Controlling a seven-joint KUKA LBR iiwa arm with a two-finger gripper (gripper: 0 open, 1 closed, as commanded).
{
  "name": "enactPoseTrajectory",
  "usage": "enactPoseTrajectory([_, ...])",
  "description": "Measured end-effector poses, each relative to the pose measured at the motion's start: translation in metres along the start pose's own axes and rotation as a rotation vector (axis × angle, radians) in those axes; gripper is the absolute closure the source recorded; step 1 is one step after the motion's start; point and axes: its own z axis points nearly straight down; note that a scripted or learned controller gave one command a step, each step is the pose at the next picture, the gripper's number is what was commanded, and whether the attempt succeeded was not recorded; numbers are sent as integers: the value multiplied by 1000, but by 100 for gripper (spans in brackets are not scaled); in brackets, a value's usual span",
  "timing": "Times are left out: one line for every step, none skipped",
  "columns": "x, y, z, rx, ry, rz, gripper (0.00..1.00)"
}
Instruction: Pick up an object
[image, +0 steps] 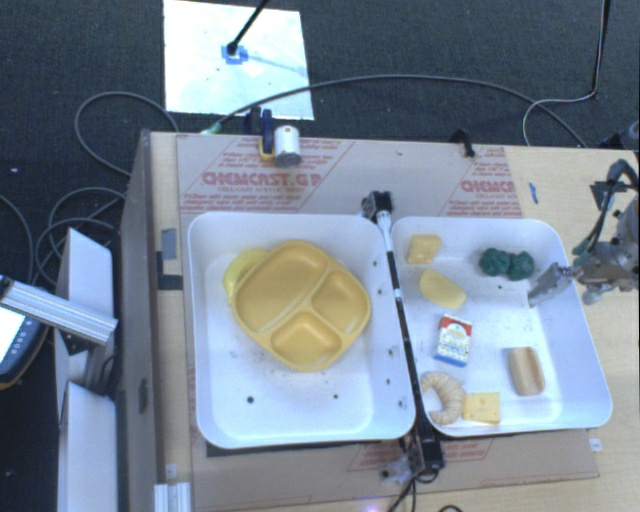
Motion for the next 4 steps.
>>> enactPoseTrajectory([-10, 101, 57, 0, 0, -1, 0])
enactPoseTrajectory([-2, 126, 142, -3, -1, 0, 0])
enactPoseTrajectory([23, 57, 88, -2, 0, 1, 0])
enactPoseTrajectory([12, 30, 104, 1, 0, 1, 0])
